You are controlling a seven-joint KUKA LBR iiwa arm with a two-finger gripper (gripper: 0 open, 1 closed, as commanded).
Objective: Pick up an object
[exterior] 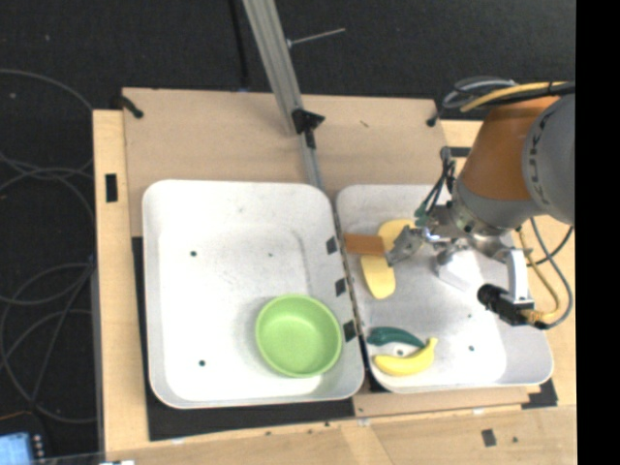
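Note:
My gripper (424, 248) hangs over the upper left part of the right bin (504, 356), below the orange band of the wrist. Just to its left lie a yellow rounded piece (394, 231), a brown block (362, 244) against the bin's left wall, and a yellow oval piece (379, 278). The gripper is right beside the yellow rounded piece, and I see nothing clearly held. A yellow banana (405, 359) and a dark green item (391, 336) lie at the front left corner of this bin. A green bowl (298, 334) stands in the left bin (194, 221).
A slanted metal pole (276, 56) rises from behind the bins, its foot near the gap between them. Black cables and a black connector (504, 303) trail from the arm over the right bin. Wooden bench surrounds both bins.

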